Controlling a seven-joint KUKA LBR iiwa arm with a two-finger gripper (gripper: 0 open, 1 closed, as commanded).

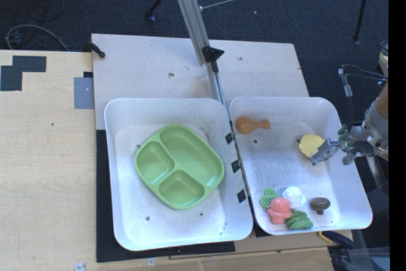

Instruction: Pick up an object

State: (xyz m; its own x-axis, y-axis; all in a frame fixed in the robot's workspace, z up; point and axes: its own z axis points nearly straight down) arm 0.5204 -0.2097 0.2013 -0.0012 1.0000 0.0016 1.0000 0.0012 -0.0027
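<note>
Starting nearest, at the front of the right bin (279, 165): a small huddle of a pink toy (278, 209), green pieces (298, 221) and a white lump (293, 193), touching one another, with a brown knob (319, 204) just beside. None of it lifted.

Across the divider, resting flat in the left bin (127, 219), a green divided plate (179, 166), well apart from the arm.

Further back on the right, reaching in over the bin's right wall: the gripper (334, 155), spread and unclenched, nothing between its fingers. Just beside its leading finger, perhaps touching, a yellow object (309, 145) sitting on the bin floor; likeliest target, judging by closeness. Beyond that, near the far left corner of the same bin, an orange-brown drumstick shape (252, 125), apart from everything else.

Farthest, behind both bins, a pale board (146, 66) with a slanted metal rail (190, 3) rising off it.

Progress, by the look of it: approach about made, grasp not yet closed, lift entirely left to do.
</note>
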